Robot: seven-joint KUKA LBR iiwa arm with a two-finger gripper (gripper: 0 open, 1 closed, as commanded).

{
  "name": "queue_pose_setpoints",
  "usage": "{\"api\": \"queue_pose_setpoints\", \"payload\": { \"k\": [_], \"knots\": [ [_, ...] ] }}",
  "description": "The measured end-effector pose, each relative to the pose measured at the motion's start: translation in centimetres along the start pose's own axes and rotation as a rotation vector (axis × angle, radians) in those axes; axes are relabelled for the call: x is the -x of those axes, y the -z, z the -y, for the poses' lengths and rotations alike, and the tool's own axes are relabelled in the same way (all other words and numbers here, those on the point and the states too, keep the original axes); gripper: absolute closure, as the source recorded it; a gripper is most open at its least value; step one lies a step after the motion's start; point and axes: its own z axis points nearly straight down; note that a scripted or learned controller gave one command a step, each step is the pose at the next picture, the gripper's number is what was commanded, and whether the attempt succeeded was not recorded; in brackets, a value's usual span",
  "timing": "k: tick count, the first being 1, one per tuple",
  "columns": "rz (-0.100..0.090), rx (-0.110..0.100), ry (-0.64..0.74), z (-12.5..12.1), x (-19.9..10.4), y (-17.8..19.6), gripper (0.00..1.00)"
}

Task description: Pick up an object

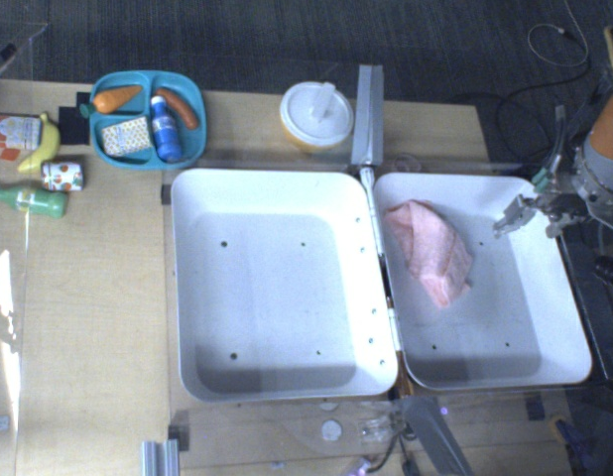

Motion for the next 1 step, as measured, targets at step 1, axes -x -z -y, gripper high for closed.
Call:
{"api": "queue_pose_setpoints", "payload": {
  "k": [1],
  "knots": [
    [0.004, 0.014, 0.146, -0.82, -3.32, -11.54, 0.00]
  ]
}}
